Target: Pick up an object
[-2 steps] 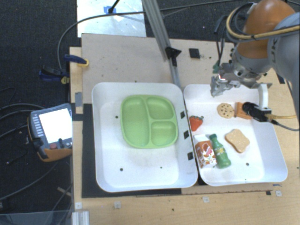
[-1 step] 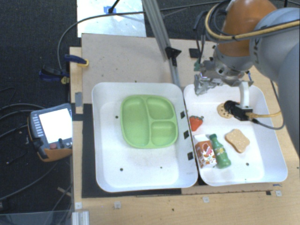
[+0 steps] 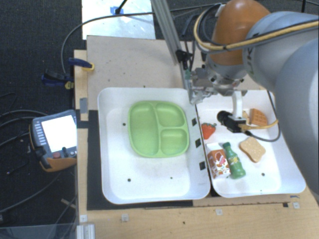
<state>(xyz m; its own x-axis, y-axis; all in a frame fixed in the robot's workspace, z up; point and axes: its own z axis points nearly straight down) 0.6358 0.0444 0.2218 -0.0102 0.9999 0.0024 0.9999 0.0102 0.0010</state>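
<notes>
My gripper (image 3: pixel 193 97) hangs over the far end of the divide between the two bins, with nothing visibly in it. Just below it, in the right bin (image 3: pixel 284 183), a red strawberry (image 3: pixel 208 130) lies near the left wall. Further towards the front a small red and white carton (image 3: pixel 218 164) and a green bottle (image 3: pixel 235 161) lie side by side. A slice of bread (image 3: pixel 252 149) sits right of them, and a waffle (image 3: pixel 258 117) lies further back near the arm.
The left bin (image 3: pixel 114 183) holds a green divided plate (image 3: pixel 158 128) in its middle. The grey arm with its orange band (image 3: pixel 234 24) covers the right bin's back and right side. A tablet (image 3: pixel 57 133) lies off the bench at left.
</notes>
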